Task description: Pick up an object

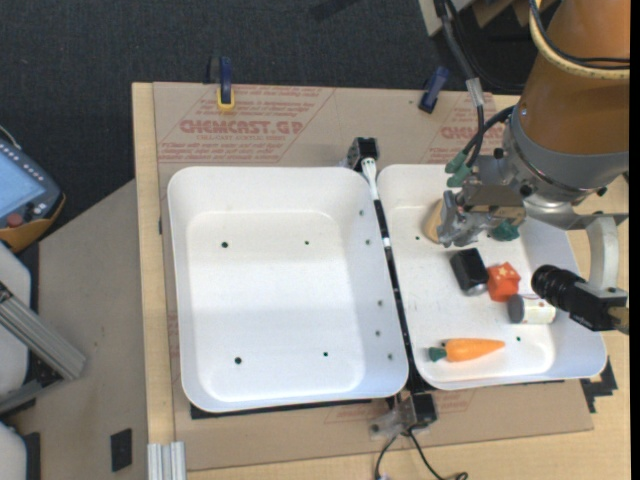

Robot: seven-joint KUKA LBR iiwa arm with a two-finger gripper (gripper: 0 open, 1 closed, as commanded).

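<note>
Camera view: gripper (458, 230) is hovering low in the right bin (400, 183).
Fingers: state I cannot tell.
Nearest object: black block (467, 269), lying just below-right, long axis running near-vertically.

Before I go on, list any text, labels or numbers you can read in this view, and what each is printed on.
"CHEMCAST GP", red print, partly faded, on the brown board behind the left bin.
More red print on the same board behind the right bin, cut off by the arm: unreadable.
Blue screen at the left edge: too blurred to read.
</note>
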